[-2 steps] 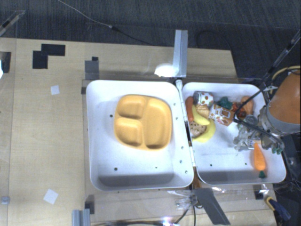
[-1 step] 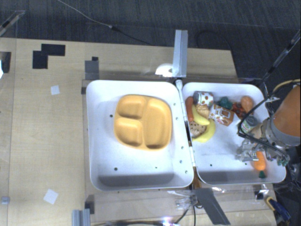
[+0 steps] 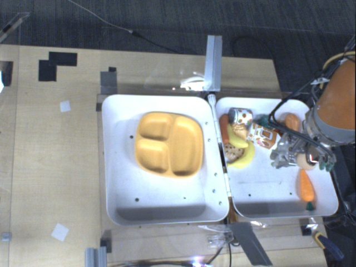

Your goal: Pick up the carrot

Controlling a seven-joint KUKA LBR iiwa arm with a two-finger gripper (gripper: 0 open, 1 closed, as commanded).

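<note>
Orange and tapering, with a small green tip at its near end, the carrot [image 3: 306, 187] lies lengthwise in the right bin [image 3: 261, 199] near its right wall. The grey arm [image 3: 334, 102] reaches in from the right, its pincer [image 3: 289, 156] low over the bin floor, just up-left of the carrot and not touching it; I cannot tell how the pincer stands.

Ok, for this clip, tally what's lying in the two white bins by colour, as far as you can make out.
Yellow: 2, the divided plate in the left bin and the banana in the right bin.
Orange: 1, the carrot.
Mixed or unclear: a heap of small items, too jumbled to count.
Total clearly counted: 3.
</note>
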